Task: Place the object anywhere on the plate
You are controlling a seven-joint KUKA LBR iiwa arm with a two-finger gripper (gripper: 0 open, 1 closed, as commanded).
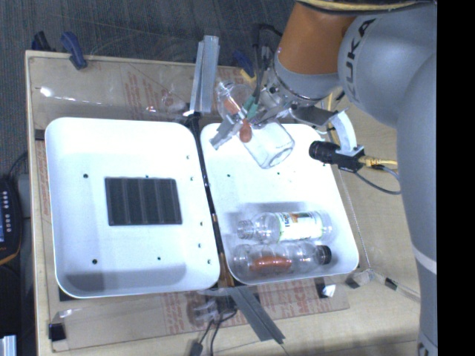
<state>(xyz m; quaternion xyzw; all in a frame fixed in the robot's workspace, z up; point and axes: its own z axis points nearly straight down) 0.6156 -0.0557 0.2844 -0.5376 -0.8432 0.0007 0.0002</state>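
We saw the gripper at upper centre of the frame, fingers closed on a clear cup lifted over the right bin, so we judged it mid-carry, next needing travel left to the dark plate at centre left.

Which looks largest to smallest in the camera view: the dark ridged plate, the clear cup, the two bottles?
1. Dark ridged plate, clearly largest.
2. White-labelled bottle and dark-capped bottle: look alike, not ranked.
3. Clear cup, though raised nearer the camera, so unsure.
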